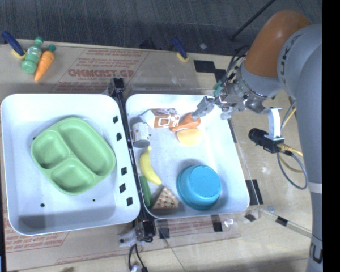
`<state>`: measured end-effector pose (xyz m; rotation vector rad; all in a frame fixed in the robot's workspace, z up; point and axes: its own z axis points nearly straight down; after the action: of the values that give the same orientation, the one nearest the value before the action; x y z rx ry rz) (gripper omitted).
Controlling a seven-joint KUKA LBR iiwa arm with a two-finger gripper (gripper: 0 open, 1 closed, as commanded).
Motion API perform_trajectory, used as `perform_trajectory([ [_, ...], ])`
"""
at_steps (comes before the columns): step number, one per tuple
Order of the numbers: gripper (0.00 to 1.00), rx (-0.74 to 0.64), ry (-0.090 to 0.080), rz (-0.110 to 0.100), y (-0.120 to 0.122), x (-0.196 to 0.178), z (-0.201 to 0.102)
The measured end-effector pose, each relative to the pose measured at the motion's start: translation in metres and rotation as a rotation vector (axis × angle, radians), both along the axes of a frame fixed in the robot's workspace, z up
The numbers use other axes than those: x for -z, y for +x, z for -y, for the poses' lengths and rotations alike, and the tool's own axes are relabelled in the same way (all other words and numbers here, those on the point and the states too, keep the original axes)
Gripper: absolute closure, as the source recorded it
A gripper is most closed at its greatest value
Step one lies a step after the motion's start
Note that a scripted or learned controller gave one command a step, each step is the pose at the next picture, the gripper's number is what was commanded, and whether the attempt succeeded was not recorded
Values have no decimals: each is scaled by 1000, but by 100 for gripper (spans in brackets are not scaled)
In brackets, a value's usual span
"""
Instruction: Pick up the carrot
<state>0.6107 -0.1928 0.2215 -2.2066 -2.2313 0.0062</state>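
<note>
Claw (205, 107) upper right, grip state unclear (fingers blurred), above carrot (185, 119); may snag box (163, 118) alongside.

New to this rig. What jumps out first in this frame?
The grey arm with its orange band comes in from the right, its gripper low over the right bin beside an orange carrot-like piece. A blue bowl sits at that bin's near side, with a banana to its left. A green divided plate occupies the left bin, and another toy carrot lies outside, top left.
</note>
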Motion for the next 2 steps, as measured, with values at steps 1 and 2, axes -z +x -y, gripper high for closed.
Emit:
perform_trajectory([
  [1,0,70,4,-5,-3,131,15],
  [2,0,-1,3,-2,-32,130,-21],
])
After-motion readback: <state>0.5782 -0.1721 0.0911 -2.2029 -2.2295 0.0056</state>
